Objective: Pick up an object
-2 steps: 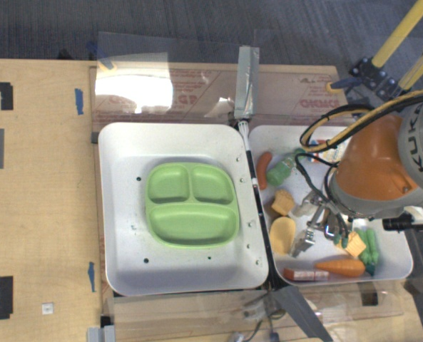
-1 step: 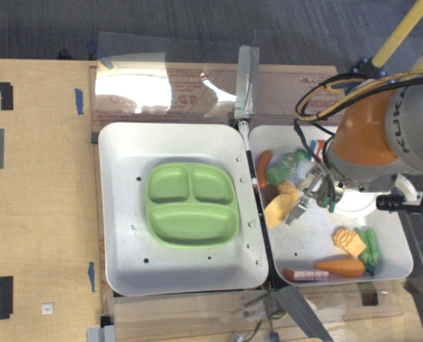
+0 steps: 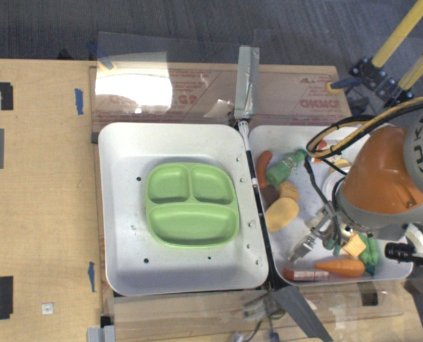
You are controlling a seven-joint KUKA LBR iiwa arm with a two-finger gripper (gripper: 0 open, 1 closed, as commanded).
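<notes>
Two white bins: left bin (image 3: 118,212) keeps a green tray (image 3: 192,204), right bin (image 3: 297,275) crowds toy food, gripper (image 3: 312,238) low over it to pick, fingers slightly spread, nothing between.

Arm (image 3: 386,180) cut off by right edge; its orange band and grey wrist hide much of the right bin (image 3: 297,276) floor and far wall. Gripper (image 3: 312,239) small and blurry, finger gap unreadable. Green item (image 3: 370,254) and yellow block (image 3: 354,246) partly under the wrist, identity unclear. Green-handled thing (image 3: 286,166) partly hidden by cables. Red strip (image 3: 307,274) at bin's near wall too small to identify. Yellow frame (image 3: 404,27) cropped at top right.
</notes>
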